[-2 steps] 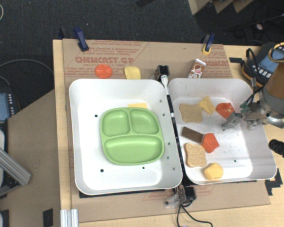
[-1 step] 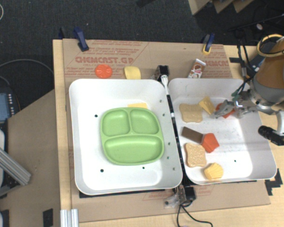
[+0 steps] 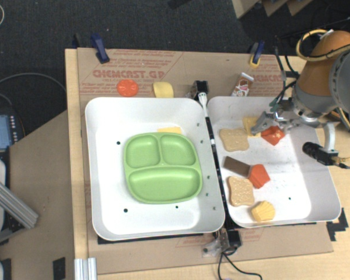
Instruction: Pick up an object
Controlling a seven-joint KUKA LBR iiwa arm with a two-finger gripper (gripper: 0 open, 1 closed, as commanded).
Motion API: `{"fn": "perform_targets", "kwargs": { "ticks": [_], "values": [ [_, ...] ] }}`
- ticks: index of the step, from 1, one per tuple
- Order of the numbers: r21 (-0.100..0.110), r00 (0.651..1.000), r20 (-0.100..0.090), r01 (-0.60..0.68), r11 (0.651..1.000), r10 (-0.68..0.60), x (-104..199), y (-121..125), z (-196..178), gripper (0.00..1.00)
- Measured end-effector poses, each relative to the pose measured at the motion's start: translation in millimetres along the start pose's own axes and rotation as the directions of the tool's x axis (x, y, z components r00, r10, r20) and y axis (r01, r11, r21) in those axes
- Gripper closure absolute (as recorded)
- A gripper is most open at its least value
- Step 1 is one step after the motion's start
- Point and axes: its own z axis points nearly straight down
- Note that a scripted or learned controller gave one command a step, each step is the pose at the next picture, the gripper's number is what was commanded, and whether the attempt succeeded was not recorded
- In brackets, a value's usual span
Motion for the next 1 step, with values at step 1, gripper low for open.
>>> {"fn": "perform_targets", "kwargs": {
  "ticks": [1],
  "values": [
    [-0.005, 1.000, 0.003, -0.003, 1.000, 0.003, -2.9, 0.1, -12.1, 1.00]
  ]
}}
